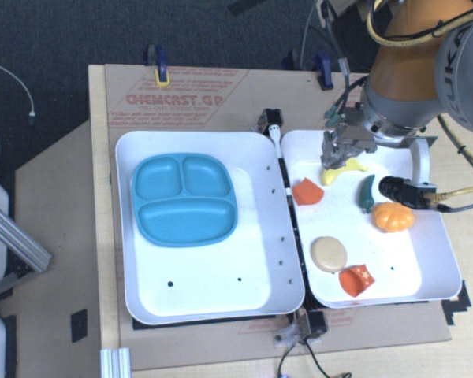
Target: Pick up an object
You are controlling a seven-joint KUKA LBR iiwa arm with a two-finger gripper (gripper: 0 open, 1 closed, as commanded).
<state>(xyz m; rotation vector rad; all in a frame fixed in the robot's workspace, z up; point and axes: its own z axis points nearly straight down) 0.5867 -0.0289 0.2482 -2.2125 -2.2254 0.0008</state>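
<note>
Claw hovering in right bin, far-left part, touching yellow object (banana-like). Cannot tell claw state. Advice: centring over yellow piece, descending straight, keeping clear of orange wedge just left, closing before lifting.

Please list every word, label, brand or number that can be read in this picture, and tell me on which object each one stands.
"CHEMCAST" followed by letters that look like "G P": red print on the brown board behind the left bin; the end is too blurred to be sure.
"U": a dark letter on the grey arm, cut off by the picture edge.
A smaller red line under "CHEMCAST": too small to read.
</note>
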